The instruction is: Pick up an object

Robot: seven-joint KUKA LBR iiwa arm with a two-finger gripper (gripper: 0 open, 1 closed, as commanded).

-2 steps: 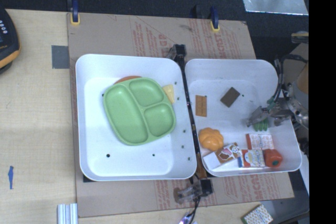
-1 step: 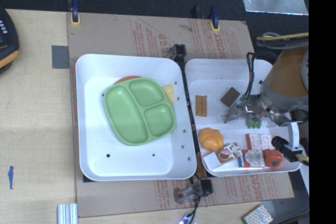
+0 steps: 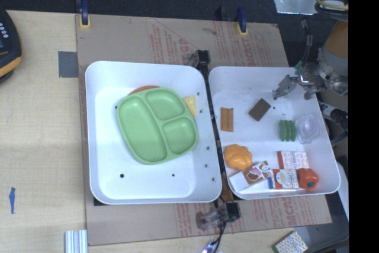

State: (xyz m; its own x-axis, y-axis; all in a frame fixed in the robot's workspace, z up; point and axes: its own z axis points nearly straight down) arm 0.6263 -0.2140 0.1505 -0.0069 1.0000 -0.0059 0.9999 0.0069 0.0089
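Observation:
The right bin [image 3: 237, 83] holds several small items: a dark brown block [image 3: 259, 109], a tan wafer-like bar [image 3: 227, 119], a green ridged piece [image 3: 287, 130], a clear plastic cup [image 3: 307, 128], an orange fruit [image 3: 238, 157], small printed cartons [image 3: 285, 177] and a red toy vegetable [image 3: 308, 177]. My gripper [image 3: 296, 89] hovers over the bin's far right corner, up and to the right of the brown block. Its fingers stand apart, with nothing between them.
The left bin [image 3: 106, 181] holds a green divided plate [image 3: 157, 124], which lies over a red item [image 3: 145, 89] and a yellow piece [image 3: 190, 105]. Clamps [image 3: 202, 58] join the bins at the middle. A dark device [image 3: 7, 41] sits at the far left.

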